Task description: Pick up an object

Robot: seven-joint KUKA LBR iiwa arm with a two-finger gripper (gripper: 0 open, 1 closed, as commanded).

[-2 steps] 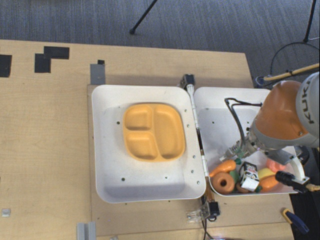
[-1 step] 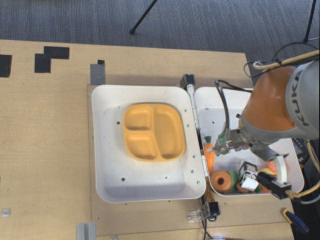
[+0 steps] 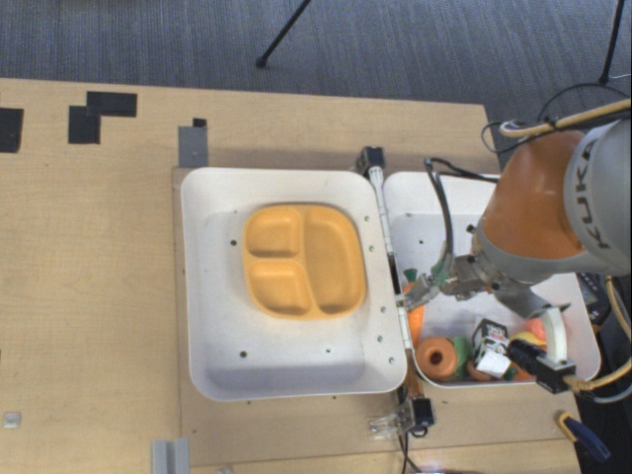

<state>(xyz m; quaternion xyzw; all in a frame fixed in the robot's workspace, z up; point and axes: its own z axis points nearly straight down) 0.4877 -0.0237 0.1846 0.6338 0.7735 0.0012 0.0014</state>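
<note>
While I am reaching in from the right, these lines tell how things are lying:
Gripper: my gripper (image 3: 423, 289) is hanging low over the right bin's (image 3: 415, 205) left side; I cannot tell its state from this view.
Objects: an orange spool (image 3: 440, 356) is sitting near the bin's front edge, just below my gripper; beside it to the right, small mixed items (image 3: 491, 349) are crowding together.
Arm: my orange band (image 3: 533, 200) is covering much of that bin.
Left bin: the left bin (image 3: 212, 363) is holding a yellow divided tray (image 3: 301, 260).
</note>
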